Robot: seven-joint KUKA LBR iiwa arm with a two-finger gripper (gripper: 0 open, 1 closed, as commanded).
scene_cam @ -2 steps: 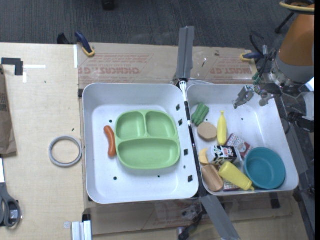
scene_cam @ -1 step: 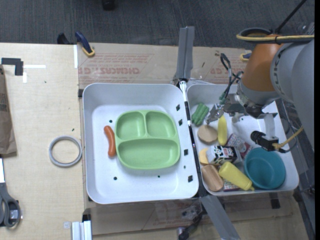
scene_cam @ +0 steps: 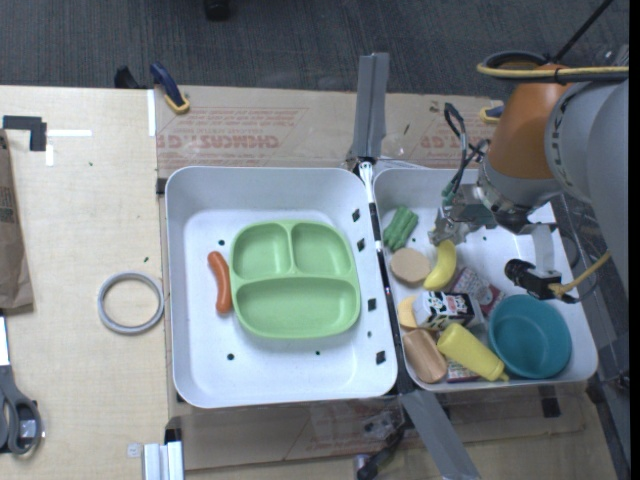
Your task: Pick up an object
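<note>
The yellow plastic banana lies in the right white bin, near the bin's middle-left, with its long axis running steeply from upper right to lower left in the camera view. Its upper tip sits directly beneath the gripper, which hangs just above and slightly toward the far side of the banana; whether the two touch cannot be determined. The state of the gripper cannot be told from this view. The likely coming move is a short descent toward the near side, closing across the banana's narrow width. A round tan disc lies touching or just beside the banana on its left, and a green plastic vegetable lies farther up-left. A small printed black-and-white carton sits just below the banana. A teal bowl rests well apart toward the bin's near right corner.
</note>
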